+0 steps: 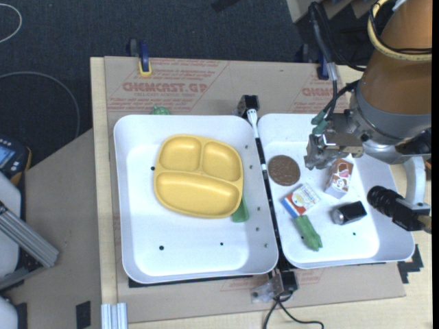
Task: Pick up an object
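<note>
Leftward, yellow plate (199, 175), white bin (137, 204)

In the right bin lie a brown disc (283, 170), flat near the left wall, a small red-and-white carton (339, 177) tipped on its side, a flat card packet (302, 200), a green vegetable toy (309, 232) (pointing diagonally) and a dark cylinder (348, 213).

Robotics lab — arm (401, 67) over clamped brown bench board (178, 88), white bins (137, 204), loose cables (41, 88) on dark carpet.
</note>
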`<move>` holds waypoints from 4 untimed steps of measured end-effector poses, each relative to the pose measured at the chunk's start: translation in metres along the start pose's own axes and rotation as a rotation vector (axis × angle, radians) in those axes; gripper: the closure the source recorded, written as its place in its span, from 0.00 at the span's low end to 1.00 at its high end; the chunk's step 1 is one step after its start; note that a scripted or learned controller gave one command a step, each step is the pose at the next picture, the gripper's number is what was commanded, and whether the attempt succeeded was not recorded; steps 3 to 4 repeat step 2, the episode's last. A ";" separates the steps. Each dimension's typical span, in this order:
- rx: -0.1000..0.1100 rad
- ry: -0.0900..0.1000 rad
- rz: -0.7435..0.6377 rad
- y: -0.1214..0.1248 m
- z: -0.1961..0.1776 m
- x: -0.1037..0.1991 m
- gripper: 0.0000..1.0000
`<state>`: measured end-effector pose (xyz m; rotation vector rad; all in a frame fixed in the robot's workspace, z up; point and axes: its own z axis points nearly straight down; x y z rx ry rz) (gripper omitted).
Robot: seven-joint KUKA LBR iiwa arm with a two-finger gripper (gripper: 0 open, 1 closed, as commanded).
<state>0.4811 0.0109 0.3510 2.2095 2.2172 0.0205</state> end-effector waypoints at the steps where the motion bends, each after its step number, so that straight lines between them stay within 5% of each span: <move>1: 0.029 0.000 -0.003 -0.004 0.092 0.063 1.00; 2: 0.004 0.002 0.000 0.000 -0.021 0.069 1.00; 4: 0.004 0.002 0.000 0.000 -0.021 0.069 1.00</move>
